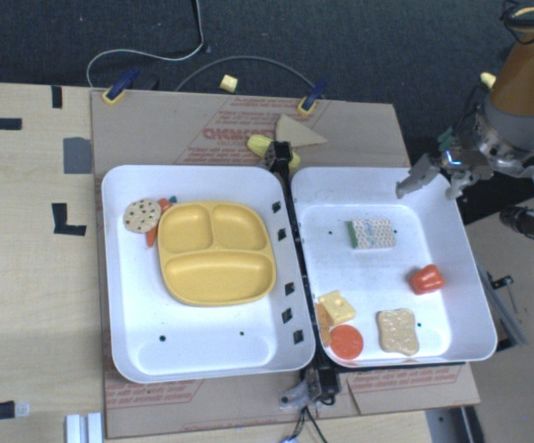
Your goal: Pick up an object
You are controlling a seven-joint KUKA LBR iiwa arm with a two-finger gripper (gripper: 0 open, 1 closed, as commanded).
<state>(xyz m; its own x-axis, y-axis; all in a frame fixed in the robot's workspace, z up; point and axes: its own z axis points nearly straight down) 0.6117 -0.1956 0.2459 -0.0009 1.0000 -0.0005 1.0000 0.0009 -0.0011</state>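
The right bin [460, 247] holds a speckled white block [373, 233], a red toy fruit [425, 280], a yellow cheese wedge [336, 307], a red-orange disc [346, 341] and a beige toast slice [397, 331]. My gripper [430, 184] hovers over the bin's far right corner, above and to the right of the speckled block. Its two fingers are spread apart with nothing between them. The arm's orange band sits at the view's upper right.
The left bin [119, 275] carries a yellow divided plate [217, 252], a cookie [142, 215] and small orange bits beside it. Black clips line the seam between the bins. A yellow clamp [267, 146] and cables lie behind them on cardboard.
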